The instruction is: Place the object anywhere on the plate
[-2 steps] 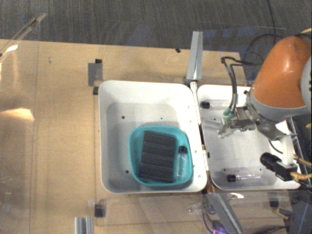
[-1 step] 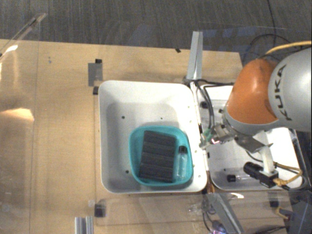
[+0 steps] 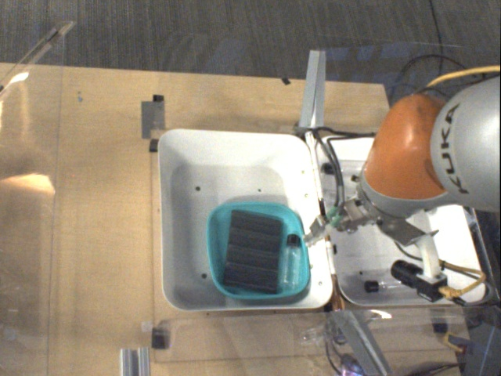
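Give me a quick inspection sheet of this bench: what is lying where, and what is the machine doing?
Surface: wooden bench bearing two white bins, left bin and right bin.
Job's things: teal plate in the left bin; a dark ribbed block and a small clear bottle lie on it.
Clutter: nothing seen.
Pincer: near the wall between the bins; whether it grips anything cannot be told.
Cables: black cables along the right bin's edge, a yellow one lower right.
Surroundings: grey carpet beyond the bench.
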{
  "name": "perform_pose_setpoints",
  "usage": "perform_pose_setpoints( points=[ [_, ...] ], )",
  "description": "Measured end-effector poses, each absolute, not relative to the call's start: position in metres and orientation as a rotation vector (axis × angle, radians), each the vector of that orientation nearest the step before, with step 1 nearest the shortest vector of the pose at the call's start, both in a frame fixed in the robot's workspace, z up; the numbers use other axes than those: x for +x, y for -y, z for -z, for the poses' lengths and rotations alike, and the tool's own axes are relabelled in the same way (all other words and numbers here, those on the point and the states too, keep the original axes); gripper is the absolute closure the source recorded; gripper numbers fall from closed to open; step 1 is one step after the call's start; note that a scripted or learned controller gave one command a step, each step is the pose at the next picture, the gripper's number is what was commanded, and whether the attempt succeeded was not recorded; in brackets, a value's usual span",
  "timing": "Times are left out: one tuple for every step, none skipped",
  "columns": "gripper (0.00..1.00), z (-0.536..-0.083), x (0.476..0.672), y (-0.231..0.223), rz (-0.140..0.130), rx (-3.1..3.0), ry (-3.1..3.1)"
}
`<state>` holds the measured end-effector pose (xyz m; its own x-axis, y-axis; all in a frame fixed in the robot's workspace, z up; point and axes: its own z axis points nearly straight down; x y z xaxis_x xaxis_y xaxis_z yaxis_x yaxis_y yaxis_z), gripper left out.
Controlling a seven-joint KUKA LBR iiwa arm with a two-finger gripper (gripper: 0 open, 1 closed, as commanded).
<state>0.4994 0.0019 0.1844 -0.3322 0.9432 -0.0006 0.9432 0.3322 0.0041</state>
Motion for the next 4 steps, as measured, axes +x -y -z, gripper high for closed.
perform_pose_setpoints(
  points=[
    [1.0,-0.195,0.502,-0.003,-0.012,1.808,-2.56],
    [0.0,-0.195,0.502,-0.003,-0.011,1.808,-2.56],
    [1.0,-0.207,0.504,-0.004,-0.018,1.803,-2.558],
    [1.0,-0.218,0.506,-0.005,-0.025,1.796,-2.556]
  ],
)
